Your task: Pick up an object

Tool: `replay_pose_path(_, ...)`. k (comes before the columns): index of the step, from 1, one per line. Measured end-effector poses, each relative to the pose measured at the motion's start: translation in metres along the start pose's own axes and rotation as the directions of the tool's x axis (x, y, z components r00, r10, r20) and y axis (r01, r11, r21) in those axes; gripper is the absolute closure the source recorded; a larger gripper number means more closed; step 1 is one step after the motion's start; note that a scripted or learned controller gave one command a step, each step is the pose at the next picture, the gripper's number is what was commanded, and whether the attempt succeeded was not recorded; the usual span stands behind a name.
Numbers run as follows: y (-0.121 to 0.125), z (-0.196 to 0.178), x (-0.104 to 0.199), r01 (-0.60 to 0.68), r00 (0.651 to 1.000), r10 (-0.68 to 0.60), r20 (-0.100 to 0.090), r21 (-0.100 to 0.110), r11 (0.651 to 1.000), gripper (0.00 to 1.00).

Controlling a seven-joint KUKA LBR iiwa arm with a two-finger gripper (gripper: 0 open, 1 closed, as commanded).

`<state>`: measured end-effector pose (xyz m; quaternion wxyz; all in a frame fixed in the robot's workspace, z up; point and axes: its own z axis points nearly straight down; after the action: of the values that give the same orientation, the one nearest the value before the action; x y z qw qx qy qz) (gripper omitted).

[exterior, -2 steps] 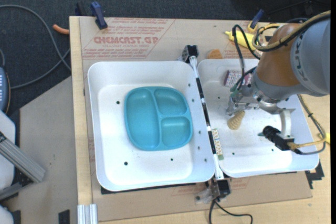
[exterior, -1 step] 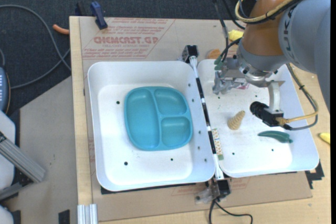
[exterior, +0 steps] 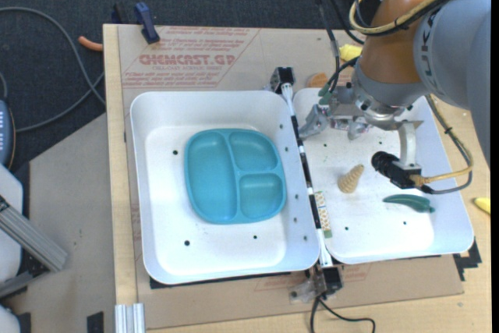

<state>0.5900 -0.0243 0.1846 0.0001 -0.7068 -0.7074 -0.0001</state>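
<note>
Hovering over right bin (exterior: 374, 239), far-left corner: gripper (exterior: 331, 119), grip state unreadable. Tan cone (exterior: 351, 178) and green piece (exterior: 409, 202) lie nearby.

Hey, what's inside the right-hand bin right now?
A tan ridged cone and a green curved piece lie on the floor of the right bin. The arm covers the bin's far part, so anything beneath it is hidden.

The arm (exterior: 460, 27) reaches over the far side of the right bin (exterior: 366, 224); its orange band (exterior: 398, 23) sits above the wrist; the gripper (exterior: 337, 119) hangs low near that bin's far left corner.
</note>
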Motion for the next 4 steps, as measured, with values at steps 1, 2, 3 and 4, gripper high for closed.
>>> replay_pose_path(1,0.0,0.0,-0.051,-0.001,1.0,0.001,0.002,-0.001,1.0,0.0)
replay_pose_path(2,0.073,0.079,-0.083,-0.002,1.0,0.002,0.001,0.002,1.0,0.0)
replay_pose_path(3,0.075,0.101,-0.069,-0.003,1.0,0.003,0.001,0.007,1.0,0.0)
replay_pose_path(4,0.075,0.101,-0.081,-0.002,1.0,0.002,0.0,0.006,1.0,0.0)
